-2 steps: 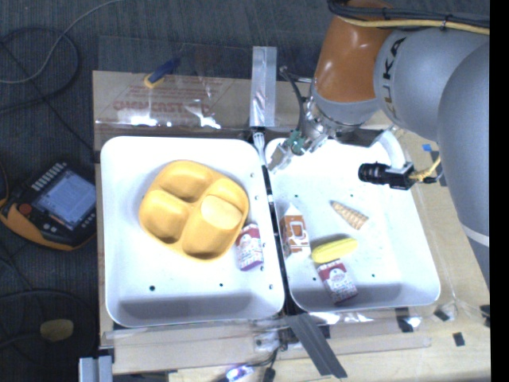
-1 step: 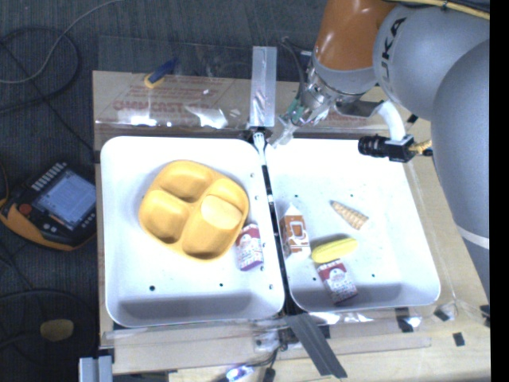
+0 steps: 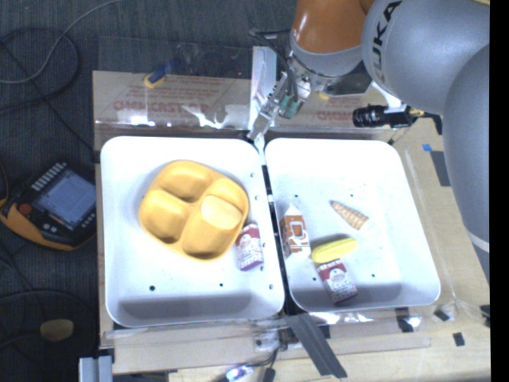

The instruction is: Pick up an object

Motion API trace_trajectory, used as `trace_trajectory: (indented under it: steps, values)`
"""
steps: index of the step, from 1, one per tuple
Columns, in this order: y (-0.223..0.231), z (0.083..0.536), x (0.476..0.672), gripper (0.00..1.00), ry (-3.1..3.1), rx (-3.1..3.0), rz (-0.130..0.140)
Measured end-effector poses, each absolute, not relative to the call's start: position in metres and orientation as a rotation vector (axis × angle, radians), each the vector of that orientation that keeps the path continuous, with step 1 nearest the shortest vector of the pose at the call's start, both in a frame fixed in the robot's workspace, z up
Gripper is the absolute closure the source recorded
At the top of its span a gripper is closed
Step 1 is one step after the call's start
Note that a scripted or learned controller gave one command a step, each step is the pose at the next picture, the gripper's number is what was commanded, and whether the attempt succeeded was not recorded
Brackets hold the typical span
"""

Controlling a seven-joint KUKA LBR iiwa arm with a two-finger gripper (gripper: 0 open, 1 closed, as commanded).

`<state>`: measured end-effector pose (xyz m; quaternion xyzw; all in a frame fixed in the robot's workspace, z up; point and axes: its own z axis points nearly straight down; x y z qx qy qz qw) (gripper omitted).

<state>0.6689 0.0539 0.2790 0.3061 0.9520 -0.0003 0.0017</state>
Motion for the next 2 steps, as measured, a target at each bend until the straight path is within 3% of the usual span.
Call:
trace_trajectory:
  steps: [1,2]
  values:
    - [0.039,0.202,0.608,1.0,2.613,1.747,-0.003]
    - [0.02,0.238,0.649,1.0,2.561,1.819,-0.003]
